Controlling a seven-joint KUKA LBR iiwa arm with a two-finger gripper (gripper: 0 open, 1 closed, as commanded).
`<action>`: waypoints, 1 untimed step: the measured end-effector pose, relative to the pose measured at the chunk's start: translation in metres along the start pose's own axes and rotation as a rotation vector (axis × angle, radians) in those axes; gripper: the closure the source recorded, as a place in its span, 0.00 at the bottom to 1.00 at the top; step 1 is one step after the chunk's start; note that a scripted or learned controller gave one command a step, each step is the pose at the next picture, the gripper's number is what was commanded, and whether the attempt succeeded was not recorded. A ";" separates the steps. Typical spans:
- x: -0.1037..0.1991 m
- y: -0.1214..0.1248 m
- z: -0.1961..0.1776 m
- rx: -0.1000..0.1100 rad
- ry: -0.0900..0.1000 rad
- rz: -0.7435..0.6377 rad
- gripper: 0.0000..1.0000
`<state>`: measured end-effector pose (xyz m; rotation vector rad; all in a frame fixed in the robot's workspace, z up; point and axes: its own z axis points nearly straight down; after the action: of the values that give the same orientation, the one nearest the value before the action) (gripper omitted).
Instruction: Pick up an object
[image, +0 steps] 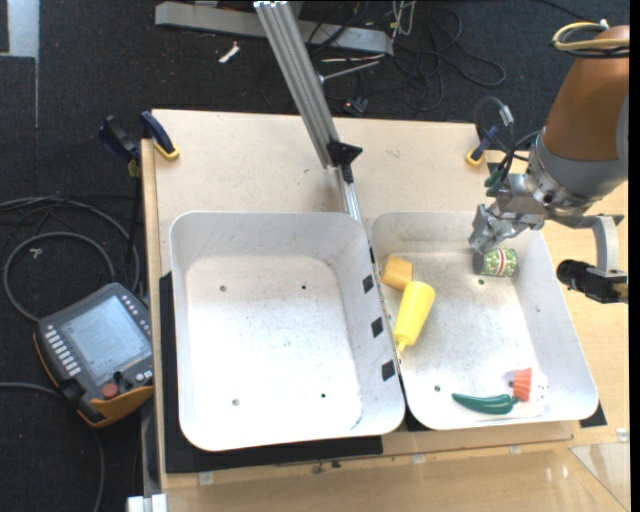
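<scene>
- Your gripper (489, 240) sits low over the right bin (560, 330), touching the green can (497, 262).
- You cannot tell its jaw state.

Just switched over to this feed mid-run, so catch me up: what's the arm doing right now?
The gripper is down in the right bin, at its far side, right over a small green can lying there. Whether it has hold of the can is not visible. Elsewhere in that bin lie a yellow bottle and a small yellow block near the divider, and a green pepper beside an orange piece at the near edge.
</scene>
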<state>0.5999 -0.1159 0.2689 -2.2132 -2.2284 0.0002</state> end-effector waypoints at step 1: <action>0.047 0.007 0.000 -0.001 0.000 -0.001 1.00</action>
<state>0.6061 -0.0687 0.2691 -2.2133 -2.2297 -0.0014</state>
